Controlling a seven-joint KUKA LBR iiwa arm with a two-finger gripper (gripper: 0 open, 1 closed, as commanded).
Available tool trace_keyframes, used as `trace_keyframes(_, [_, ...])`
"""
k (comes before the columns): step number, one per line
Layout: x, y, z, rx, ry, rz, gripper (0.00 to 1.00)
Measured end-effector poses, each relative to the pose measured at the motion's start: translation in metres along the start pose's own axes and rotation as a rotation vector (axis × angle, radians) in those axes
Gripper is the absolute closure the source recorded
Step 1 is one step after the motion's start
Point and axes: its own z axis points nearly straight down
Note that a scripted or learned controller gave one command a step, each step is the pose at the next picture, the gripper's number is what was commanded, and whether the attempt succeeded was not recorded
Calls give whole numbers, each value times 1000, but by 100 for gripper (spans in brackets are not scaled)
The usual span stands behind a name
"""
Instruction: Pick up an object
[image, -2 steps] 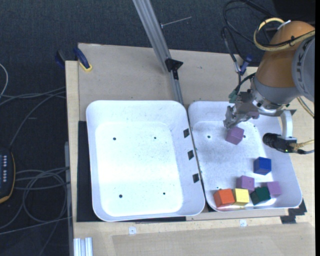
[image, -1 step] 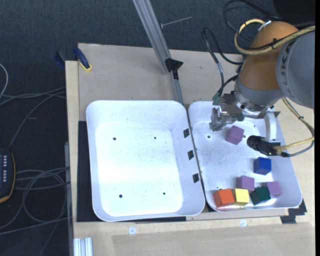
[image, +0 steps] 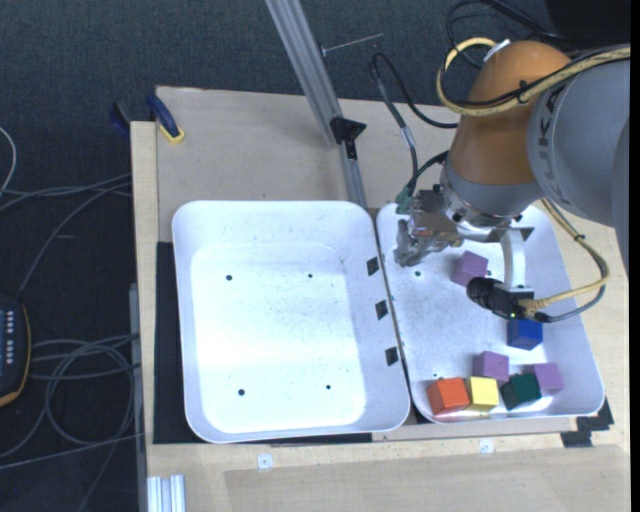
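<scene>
Nearest to you, along the front wall of the right bin (image: 575, 405), sits a row of blocks: an orange block (image: 449, 394), a yellow block (image: 484, 392), a green block (image: 520, 390), with two purple blocks (image: 492, 363) just behind. They crowd the low corner, probably because the bin floor slopes there, so they touch each other and leave little room for a grasp.

A bit farther you find a blue block (image: 525, 334), standing apart, and then another purple cube (image: 469, 267) near the middle, free on all sides.

The gripper (image: 412, 250) hangs over the far left part of this bin, close to the dividing wall and just left of that cube. Nothing is between its fingers; whether they are spread I cannot tell, the view is too dark there.

The left bin (image: 270, 320) lies beside on the desk (image: 250, 150).
</scene>
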Motion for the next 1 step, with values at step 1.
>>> trace_keyframes(1, [55,-15,-13,0,1,-1,100])
